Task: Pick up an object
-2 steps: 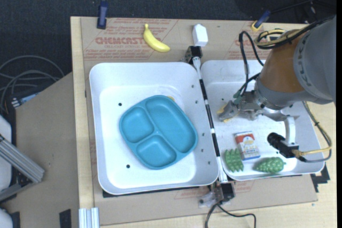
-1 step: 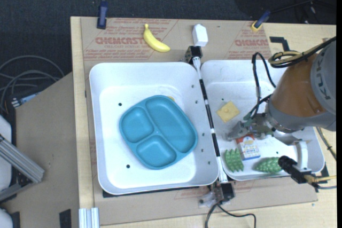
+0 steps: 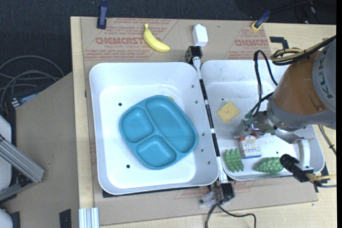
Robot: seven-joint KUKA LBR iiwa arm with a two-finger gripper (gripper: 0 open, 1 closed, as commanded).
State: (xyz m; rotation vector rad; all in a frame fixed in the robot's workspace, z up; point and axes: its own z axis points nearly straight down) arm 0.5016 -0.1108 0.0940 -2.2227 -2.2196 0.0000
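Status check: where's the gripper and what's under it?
Gripper low in right bin, over small boxed item. Yellow piece to its left, apart. Green items crowd near wall.

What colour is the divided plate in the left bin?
Blue, a light sky blue. The divided plate shows clearly in the camera view.

Single fixed camera above bench (image 3: 160, 34), angled down, both white bins (image 3: 107, 115) framed; arm (image 3: 307, 93) enters right.
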